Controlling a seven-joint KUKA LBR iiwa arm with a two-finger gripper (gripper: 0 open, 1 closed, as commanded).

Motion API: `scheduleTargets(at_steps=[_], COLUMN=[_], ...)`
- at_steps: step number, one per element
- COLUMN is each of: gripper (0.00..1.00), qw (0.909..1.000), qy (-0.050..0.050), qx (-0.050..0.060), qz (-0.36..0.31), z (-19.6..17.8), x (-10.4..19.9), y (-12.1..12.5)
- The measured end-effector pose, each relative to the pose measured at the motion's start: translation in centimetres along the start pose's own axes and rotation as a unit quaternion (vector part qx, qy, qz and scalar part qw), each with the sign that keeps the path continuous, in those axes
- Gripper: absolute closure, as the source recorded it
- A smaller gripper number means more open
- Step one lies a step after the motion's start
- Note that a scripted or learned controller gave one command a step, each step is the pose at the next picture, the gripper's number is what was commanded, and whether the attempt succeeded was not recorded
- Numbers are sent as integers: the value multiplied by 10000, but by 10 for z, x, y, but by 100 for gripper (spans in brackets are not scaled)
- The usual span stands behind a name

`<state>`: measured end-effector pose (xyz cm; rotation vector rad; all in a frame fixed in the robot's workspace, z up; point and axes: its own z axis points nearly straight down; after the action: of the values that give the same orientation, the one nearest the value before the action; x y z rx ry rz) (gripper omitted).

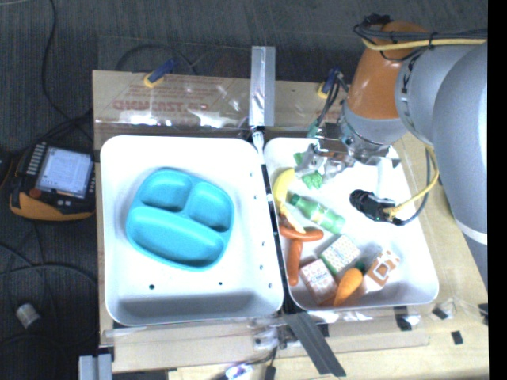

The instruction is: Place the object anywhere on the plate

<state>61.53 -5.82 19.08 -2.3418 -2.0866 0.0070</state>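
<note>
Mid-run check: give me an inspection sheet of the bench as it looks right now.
Surface: two white bins side by side, left bin, right bin.
Job's things: blue plate in left bin, nothing on it.
Clutter: right bin holds banana, green bottle, carrot, small boxes.
Grippers: gripper low over the right bin's far end, near a green item.
Cables: yellow cable along the arm.
Surroundings: handheld pendant on the floor, left.

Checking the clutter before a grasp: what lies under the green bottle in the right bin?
The green bottle lies across the banana and an orange carrot. Anything beneath them is hidden.
</note>
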Motion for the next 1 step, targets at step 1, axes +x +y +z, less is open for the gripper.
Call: scheduleTargets(at_steps=[1], gripper=[100], qw=[9993], qy=[-18], qx=[-4], qz=[-370], z=[-4], x=[50], y=[46])
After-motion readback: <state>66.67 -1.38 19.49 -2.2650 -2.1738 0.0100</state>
